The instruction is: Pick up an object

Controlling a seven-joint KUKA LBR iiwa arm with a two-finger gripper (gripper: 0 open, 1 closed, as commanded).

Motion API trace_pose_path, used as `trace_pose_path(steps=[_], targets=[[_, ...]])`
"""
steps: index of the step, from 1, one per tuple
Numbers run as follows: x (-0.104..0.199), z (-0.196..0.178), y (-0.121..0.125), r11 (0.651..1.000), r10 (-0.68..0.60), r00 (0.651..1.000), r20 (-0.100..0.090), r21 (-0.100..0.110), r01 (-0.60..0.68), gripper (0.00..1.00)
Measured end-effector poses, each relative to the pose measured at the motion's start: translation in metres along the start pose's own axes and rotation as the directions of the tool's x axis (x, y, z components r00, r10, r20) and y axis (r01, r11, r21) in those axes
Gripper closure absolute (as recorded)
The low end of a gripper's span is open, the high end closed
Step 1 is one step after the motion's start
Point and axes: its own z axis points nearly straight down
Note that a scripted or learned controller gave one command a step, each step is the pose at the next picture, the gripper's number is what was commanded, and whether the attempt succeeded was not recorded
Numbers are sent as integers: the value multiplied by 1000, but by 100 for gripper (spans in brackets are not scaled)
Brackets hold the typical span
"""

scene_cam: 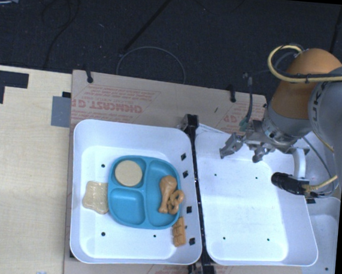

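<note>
Camera view is looking down on two white bins sitting side by side on the tabletop (17, 167). The pincer (245, 150) is hanging over the far edge of the right bin (269, 245) with its fingers spread apart and nothing between them. The left bin (83, 239) is holding a blue divided plate (129, 206) — a round tan disc (128, 172) is lying in its upper-left compartment, and a tan pretzel-like piece (170, 194) is resting in its right compartment. A pale slice (96, 196) is lying just beside the plate's left rim, and a small brown piece (179, 231) is sitting near the plate's lower right, close to the bin wall.
</note>
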Motion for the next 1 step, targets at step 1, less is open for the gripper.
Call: trace_pose_path(steps=[1], targets=[[0, -9, 3, 1000, -1, 1000, 1, -13, 1, 0]])
